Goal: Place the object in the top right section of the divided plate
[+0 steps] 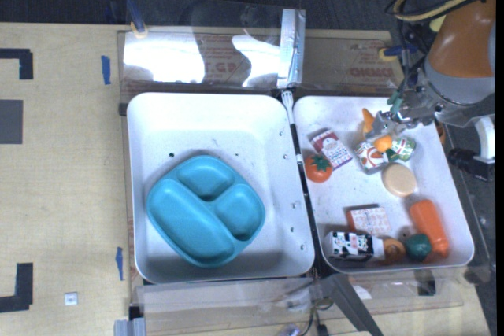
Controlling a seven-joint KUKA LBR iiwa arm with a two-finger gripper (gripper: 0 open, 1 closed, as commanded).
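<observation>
— Gripper (391,116) sits low in the right bin (461,204), by an orange toy piece (367,120) and a carton (384,153). Grip state: cannot tell.

— And the divided plate (206,208)?

— Blue, in the left bin (150,122). A tomato (318,168) and red packet (331,148) lie between.

I see my arm (461,51) coming in from the upper right of the camera view, the orange band above the wrist bulking large near the frame's edge, with grey housing just beneath it. The wrist angles down and to the left, ending in my gripper (391,116), which sits low. From this angle I can't make out how the tip is set
</observation>
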